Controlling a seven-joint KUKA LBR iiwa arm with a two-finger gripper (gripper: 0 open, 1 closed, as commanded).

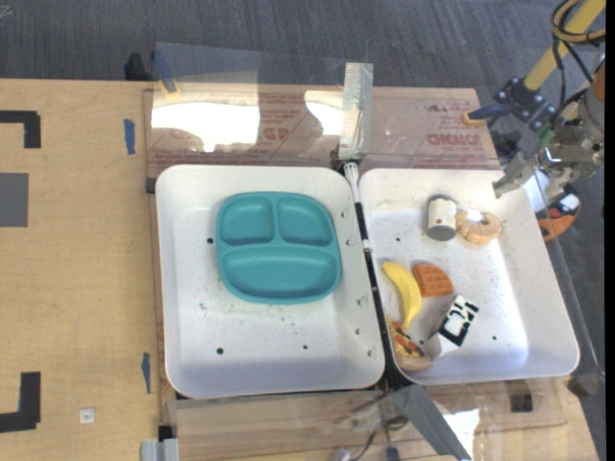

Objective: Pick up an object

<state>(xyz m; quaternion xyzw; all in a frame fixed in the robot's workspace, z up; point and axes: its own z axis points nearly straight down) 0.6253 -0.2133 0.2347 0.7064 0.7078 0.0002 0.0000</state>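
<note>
White right bin contains banana, can, doughnut; gripper at far-right rim (finger state undeterminable). Teal plate occupies left bin.

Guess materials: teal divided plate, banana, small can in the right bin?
Teal plate: likely moulded plastic, matte, uniform colour, soft rounded compartments. Banana: probably plastic toy, smooth even yellow. Can: looks metal, grey side with pale end, though too small to be sure.
</note>
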